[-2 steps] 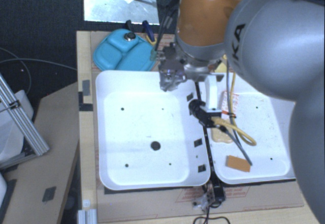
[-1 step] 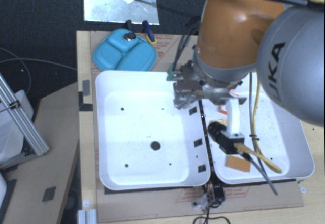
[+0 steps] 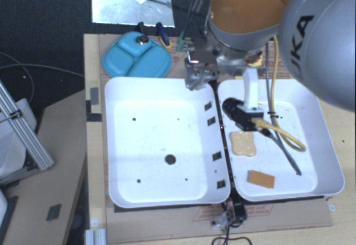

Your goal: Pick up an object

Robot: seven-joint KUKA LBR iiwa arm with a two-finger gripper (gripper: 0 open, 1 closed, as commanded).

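Two shallow white bins sit side by side on a bench, seen from above at a slant. In the right bin [image 3: 328,177], nearest the viewer at about 6 o'clock, lies a flat orange-brown block [image 3: 261,179]. Just beyond it, toward the bin's 9 o'clock side, lies a pale tan slice [image 3: 243,143], apart from the block. The left bin [image 3: 119,127] holds a small dark disc [image 3: 170,159] a little toward 6 o'clock from its middle. Farther back, the gripper [image 3: 196,77] hangs over the far end of the seam between the bins, at the left bin's 1 o'clock corner, touching none of these things; how wide it stands cannot be told. Beyond the left bin, at 12 o'clock, rests a blue lidded container [image 3: 136,56].
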